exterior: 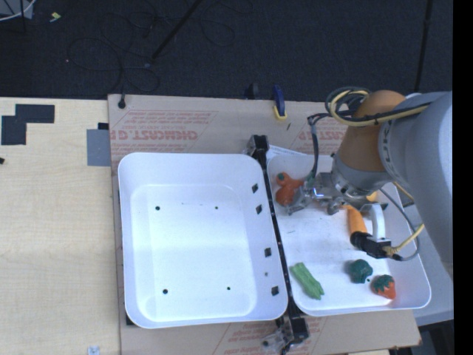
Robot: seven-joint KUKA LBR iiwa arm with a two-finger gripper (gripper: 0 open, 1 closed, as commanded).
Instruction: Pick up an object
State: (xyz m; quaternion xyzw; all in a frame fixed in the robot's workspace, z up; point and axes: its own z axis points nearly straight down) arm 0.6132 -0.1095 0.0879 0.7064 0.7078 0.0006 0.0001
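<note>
Two white bins sit on a cardboard-covered bench against dark floor.

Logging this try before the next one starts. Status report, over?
Gripper low in right bin, at orange-red toy; grip unconfirmed. Green pod, dark green piece, strawberry-like piece lie loose nearby. Cable trails over bin.

Single fixed camera above the bench, angled down, moderately close. Both white bins fit in frame; the arm enters from frame right.
</note>
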